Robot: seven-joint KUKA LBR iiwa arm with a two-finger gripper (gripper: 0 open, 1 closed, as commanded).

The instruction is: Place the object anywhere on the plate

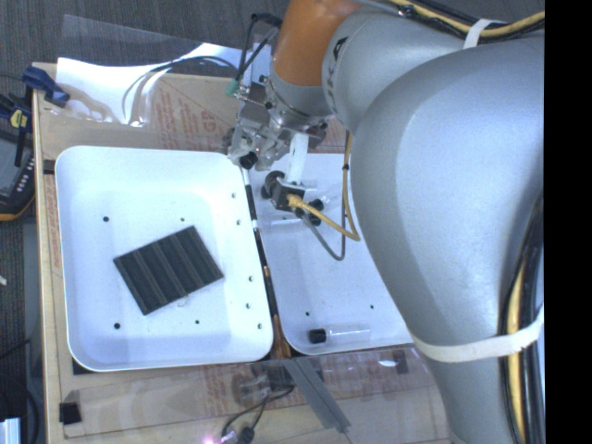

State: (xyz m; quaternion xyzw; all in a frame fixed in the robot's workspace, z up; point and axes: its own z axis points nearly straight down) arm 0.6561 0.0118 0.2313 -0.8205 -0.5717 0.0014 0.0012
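Pickup looks not yet made: the clear black-capped tube [338, 336] lies at the near end of the right bin [314, 294], well apart from what seems the dark ribbed plate [168, 268], while the hand [254, 155], open or closed I cannot tell, hovers over the bins' far rim.

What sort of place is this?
Probably a robotics lab test bench: grey KUKA arm over the right white bin, dark ribbed plate in the left white bin.

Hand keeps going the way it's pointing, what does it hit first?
Probably the rim of the left bin, at its far corner beside the right bin, not the ribbed plate. Height of the hand is unclear, so that's a guess.
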